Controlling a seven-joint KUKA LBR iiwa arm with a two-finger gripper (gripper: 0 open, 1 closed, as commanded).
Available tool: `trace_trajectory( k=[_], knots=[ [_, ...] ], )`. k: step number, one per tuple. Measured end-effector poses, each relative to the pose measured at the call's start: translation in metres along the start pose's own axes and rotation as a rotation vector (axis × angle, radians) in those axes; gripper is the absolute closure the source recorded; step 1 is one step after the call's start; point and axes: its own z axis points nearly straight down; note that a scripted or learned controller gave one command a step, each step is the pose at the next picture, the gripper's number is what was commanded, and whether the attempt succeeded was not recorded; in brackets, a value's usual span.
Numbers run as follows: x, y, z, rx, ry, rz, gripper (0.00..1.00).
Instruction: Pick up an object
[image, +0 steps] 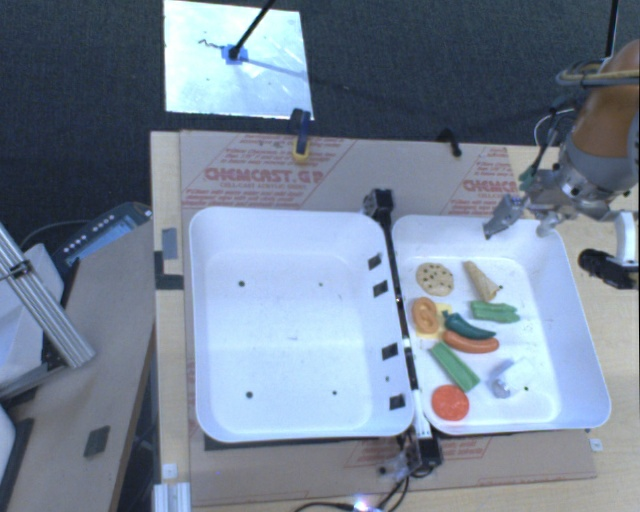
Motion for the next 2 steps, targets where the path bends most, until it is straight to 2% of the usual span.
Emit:
trace_trajectory(
  k=[1,2],
  knots=[
    [-0.036,-0.024,0.125,0.009,0.002,0.005,0.00],
    [-0.035,-0.019,0.107,-0.005,-0.002,-0.001,1.00]
  ],
)
